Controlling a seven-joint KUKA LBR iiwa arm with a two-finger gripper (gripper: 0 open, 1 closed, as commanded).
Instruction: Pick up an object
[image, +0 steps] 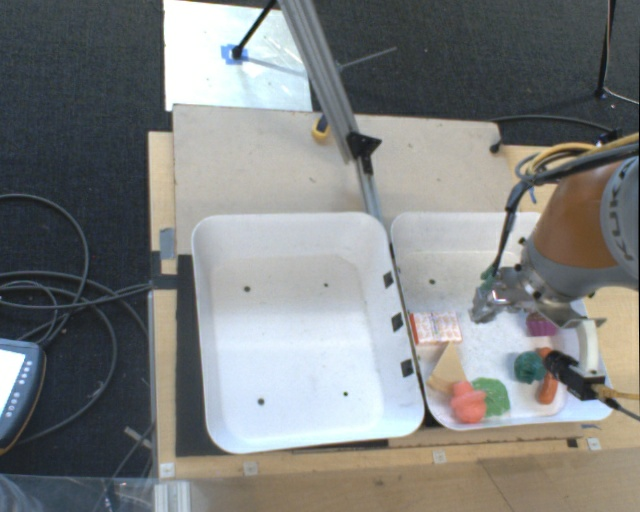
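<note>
The arm is reaching in from the right over the right-hand bin (440, 240), and the tool (487, 303) is hanging above that bin's open white floor, with the objects all crowded toward the near edge below it. From where I am standing I cannot tell whether the tool is released or clenched, and nothing is showing in its grip. The nearest candidate is the small red-and-white patterned box (436, 326), lying just beside the tool on the divider side; a tan wedge (447, 369) is sitting near it, then a pink-orange lump (468, 402) touching a green lump (492, 395), with a dark green piece (529, 366), an orange piece (547, 388) and a purple bit (541, 325) partly tucked under the wrist. What is worrying me is the crowding: if the tool is coming down between the box and the wedge, it may well be nudging one aside instead of closing around it. The box is lying flat and close to the bin's wall, so I am guessing it could slide or tip away. The soft-looking lumps are touching, so a grab there might drag both or pinch neither. The left bin (220, 240) is sitting alongside on the counter (250, 160).
</note>
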